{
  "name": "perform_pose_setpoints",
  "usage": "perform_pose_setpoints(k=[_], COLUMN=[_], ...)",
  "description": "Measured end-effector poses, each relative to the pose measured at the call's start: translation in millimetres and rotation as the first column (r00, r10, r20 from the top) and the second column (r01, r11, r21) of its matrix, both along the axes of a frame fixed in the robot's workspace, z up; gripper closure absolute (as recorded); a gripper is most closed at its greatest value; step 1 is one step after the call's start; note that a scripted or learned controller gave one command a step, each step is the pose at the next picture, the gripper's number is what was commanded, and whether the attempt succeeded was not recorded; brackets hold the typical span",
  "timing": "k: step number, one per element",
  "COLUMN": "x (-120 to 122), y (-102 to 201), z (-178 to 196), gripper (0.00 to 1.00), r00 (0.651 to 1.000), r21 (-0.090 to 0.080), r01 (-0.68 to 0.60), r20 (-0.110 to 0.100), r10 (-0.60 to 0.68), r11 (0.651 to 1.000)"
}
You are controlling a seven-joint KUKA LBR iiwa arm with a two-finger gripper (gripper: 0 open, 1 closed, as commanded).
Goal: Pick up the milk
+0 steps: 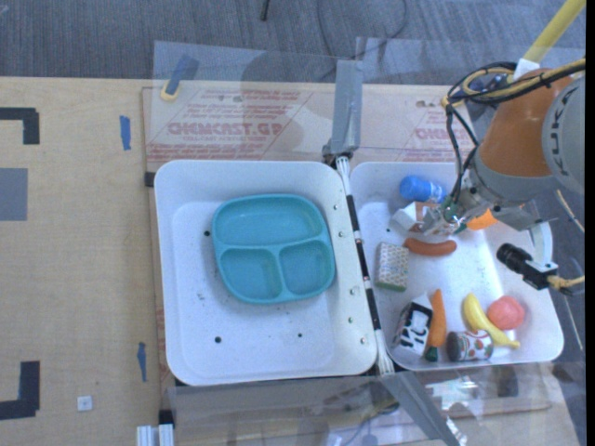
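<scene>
The milk (415, 327) is a small black-and-white carton lying at the front left of the right bin (548, 342), beside an orange carrot (437, 316). My gripper (439, 216) hangs low over the back middle of that bin, well behind the milk. It sits just above a red sausage (429, 245) and next to a small white item (404, 217). The view does not show anything held in it.
The left bin (186, 277) holds a teal divided plate (273, 247). In the right bin there are also a blue object (420, 189), an orange piece (482, 219), a tan waffle-like block (392, 264), a banana (483, 320), a pink-red fruit (507, 311) and a small can (469, 346).
</scene>
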State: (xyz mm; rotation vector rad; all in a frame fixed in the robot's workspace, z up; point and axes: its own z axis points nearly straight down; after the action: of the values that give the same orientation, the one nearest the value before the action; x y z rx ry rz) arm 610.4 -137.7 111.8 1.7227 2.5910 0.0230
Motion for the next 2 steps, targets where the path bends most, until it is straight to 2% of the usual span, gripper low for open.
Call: perform_pose_setpoints(k=[1, 2], x=[10.9, 4.2], y=[4.9, -63.3], z=[-1.8, 97.8], gripper=[1.00, 1.00], r00=[1.000, 0.998], r21=[-0.007, 0.003], r01=[0.019, -0.045], r20=[0.012, -0.033], r10=[-0.019, 0.045], r11=[1.000, 0.999])
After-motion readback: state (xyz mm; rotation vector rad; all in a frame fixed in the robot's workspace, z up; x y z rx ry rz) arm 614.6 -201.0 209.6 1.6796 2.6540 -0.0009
